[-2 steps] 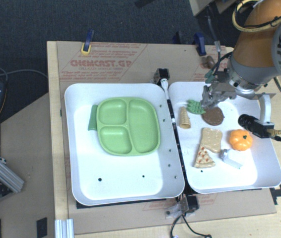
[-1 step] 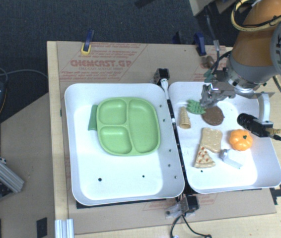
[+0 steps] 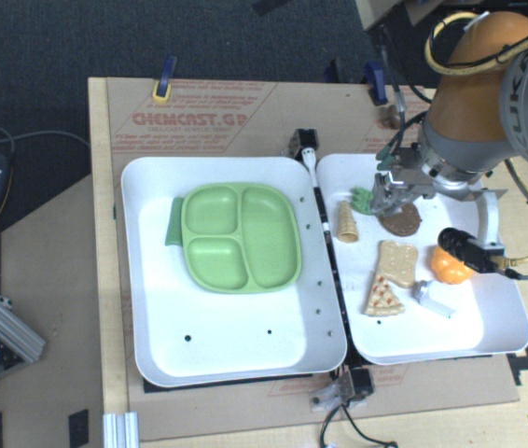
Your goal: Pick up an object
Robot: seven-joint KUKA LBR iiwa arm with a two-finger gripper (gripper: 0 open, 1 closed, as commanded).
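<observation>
Hanging low over the far part of the right bin (image 3: 497, 329), pincer (image 3: 390, 196) at the end of the grey arm (image 3: 474, 91), tips down among the toy food. Cannot tell whether wide or narrow: fingers too dark and too small against the clutter. Nothing seen clamped between them. Just below the tips and a little to the right, a brown round cookie (image 3: 400, 220), seemingly touching or very nearly so. Just left of the tips, a small green leafy piece (image 3: 363, 200). Further left and lower, a tan cone-shaped piece (image 3: 347, 222) near the bin's left wall. Nearer the camera from the tips, a pale cracker (image 3: 396, 259), and below that a pizza slice (image 3: 384, 299). Off to the right and lower, an orange fruit (image 3: 448, 267) and a small white-grey item (image 3: 431, 299). Well away to the left, in the left bin (image 3: 152, 343), a green divided plate (image 3: 241, 236).
</observation>
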